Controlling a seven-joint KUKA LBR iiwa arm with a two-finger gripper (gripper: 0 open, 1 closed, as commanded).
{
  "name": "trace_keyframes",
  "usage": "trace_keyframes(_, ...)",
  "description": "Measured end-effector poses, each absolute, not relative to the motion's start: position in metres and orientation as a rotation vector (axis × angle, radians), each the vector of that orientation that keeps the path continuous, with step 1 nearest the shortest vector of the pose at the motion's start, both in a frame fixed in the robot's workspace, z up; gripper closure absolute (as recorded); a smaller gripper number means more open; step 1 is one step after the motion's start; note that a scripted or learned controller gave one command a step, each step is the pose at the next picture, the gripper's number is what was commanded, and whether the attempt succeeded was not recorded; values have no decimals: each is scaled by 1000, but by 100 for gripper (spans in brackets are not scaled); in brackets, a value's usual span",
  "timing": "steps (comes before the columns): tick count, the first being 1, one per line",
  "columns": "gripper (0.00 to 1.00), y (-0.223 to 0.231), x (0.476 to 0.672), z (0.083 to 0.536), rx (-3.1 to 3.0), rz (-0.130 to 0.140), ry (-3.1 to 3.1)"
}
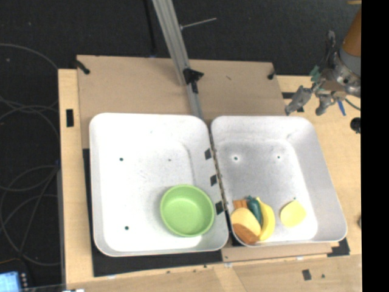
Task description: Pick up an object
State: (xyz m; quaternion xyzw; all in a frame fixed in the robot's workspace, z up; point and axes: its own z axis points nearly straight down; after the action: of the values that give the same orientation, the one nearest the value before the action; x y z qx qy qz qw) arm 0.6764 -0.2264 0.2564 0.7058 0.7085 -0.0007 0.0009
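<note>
Camera view: pincer (310,100) hung over table (255,72) beyond right bin (304,132), fingers apart, nothing held. Green bowl (187,210) in left bin (121,139); yellow lemon-like piece (292,213) right bin.

Matt green plastic bowl (187,210) far below-left of the gripper (310,100). Smooth white plastic bins (146,145), faintly speckled, below it. Dull brown cardboard-like bench top (231,72) just left of it

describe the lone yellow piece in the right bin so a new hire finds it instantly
Start at the right bin and go to its near edge. A cluster of orange, yellow and green items fills the near left corner; the yellow piece lies to its right, apart from it. It is small, rounded, plain pale yellow and sits alone.
</note>
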Motion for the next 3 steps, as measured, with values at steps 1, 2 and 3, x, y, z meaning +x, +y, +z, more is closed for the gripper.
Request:
trace_keyframes(1, 0, -227, 676, 257, 2215, -6, 2225)
trace_keyframes(2, 0, -226, 667, 205, 2218, -5, 2221)
trace_keyframes(3, 0, -225, 676, 157, 2216, -7, 2226)
